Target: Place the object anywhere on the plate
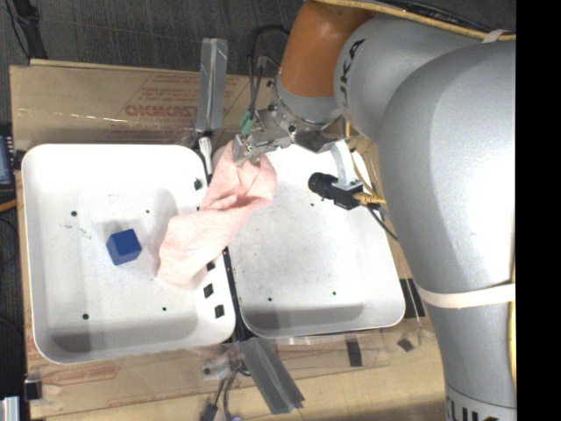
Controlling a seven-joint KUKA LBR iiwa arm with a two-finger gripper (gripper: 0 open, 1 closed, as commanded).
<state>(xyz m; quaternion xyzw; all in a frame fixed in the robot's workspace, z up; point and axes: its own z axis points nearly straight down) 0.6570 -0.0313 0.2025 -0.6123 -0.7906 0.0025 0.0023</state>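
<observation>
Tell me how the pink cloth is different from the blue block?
The pink cloth is soft, crumpled and long; the blue block is a small, hard-edged cube. The cloth drapes across the divider between both bins, its top end lifted up at the end effector; the block sits flat, alone, on the floor of the left bin. The cloth is much bigger than the block. Both lie at least partly in the left bin.

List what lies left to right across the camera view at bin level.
Left bin → blue cube → pink cloth, draped over the divide between bins and pinched at its top by the hand → right bin.
</observation>
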